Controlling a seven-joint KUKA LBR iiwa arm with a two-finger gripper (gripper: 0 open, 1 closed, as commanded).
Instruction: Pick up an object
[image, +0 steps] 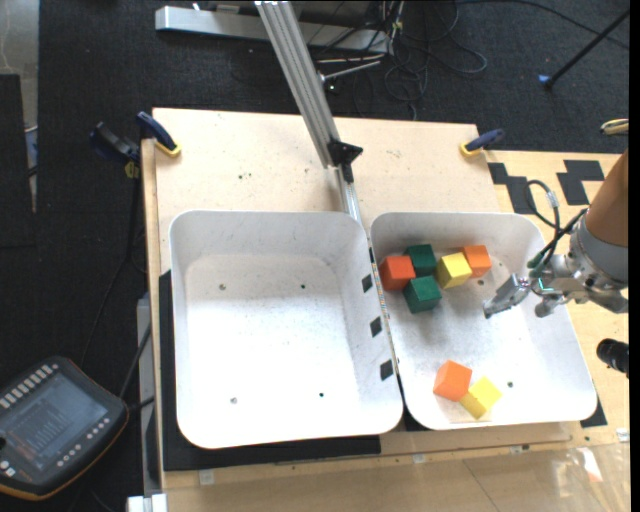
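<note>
Seven small blocks lie in the right bin (560, 345), all to the left of the gripper (508, 297), which hangs over the bin's right-hand part with its fingers pointing left. The fingers look slightly parted, and nothing sits between them. Nearest to the gripper, up and to its left, is an orange block (478, 260) touching a yellow block (455, 269). Further left in the same cluster sit a dark green block (421, 258), a red-orange block (398, 269) and a second green block (423, 293), packed close together. Below and to the left of the gripper, well apart from that cluster, an orange cube (453, 380) rests against a yellow cube (481, 397). The left bin (200, 250) lies beyond the blocks, far from the gripper.
</note>
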